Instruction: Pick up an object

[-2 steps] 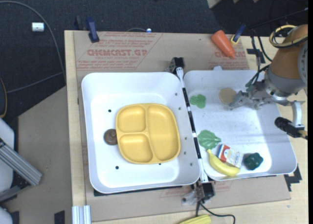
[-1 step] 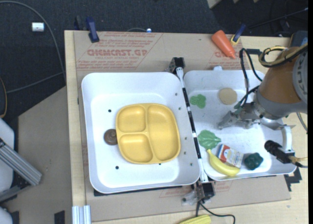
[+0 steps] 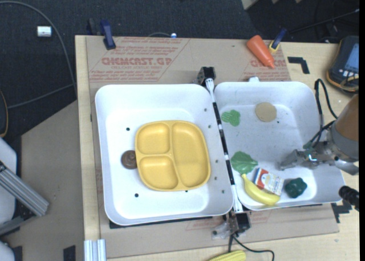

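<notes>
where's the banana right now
The banana lies in the right bin at its near left corner, touching a small red-and-white packet, below a green leaf piece.

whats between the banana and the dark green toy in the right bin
In the camera view, a small red-and-white packet lies between the banana and the dark green toy, touching the banana's upper side.

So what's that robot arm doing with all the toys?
The grey robot arm's gripper hovers low in the right white bin, holding nothing. Beneath it lie a yellow toy banana, a dark green toy and a small red-and-white packet. The left white bin holds a yellow divided plastic plate.
</notes>
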You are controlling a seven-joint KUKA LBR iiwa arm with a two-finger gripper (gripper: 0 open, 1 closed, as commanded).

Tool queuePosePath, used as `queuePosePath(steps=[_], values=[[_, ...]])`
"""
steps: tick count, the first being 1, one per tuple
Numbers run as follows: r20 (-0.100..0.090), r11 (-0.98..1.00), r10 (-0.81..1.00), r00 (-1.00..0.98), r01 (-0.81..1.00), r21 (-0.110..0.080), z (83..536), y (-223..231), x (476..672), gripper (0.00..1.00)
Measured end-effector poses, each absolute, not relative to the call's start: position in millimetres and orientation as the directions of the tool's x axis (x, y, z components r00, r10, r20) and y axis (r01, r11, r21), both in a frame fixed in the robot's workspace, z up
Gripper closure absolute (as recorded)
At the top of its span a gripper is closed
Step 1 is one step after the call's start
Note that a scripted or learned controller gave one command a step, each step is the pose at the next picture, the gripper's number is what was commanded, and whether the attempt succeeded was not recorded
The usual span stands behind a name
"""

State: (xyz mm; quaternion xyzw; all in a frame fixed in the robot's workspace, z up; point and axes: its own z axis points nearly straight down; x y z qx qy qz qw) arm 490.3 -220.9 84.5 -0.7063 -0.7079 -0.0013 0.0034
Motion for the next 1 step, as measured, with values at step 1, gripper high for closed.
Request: queuePosePath(steps=[1], values=[[-0.002,0.002,1.000,-0.002,1.000,0.004,176.9,-223.3,589.5,0.00]])
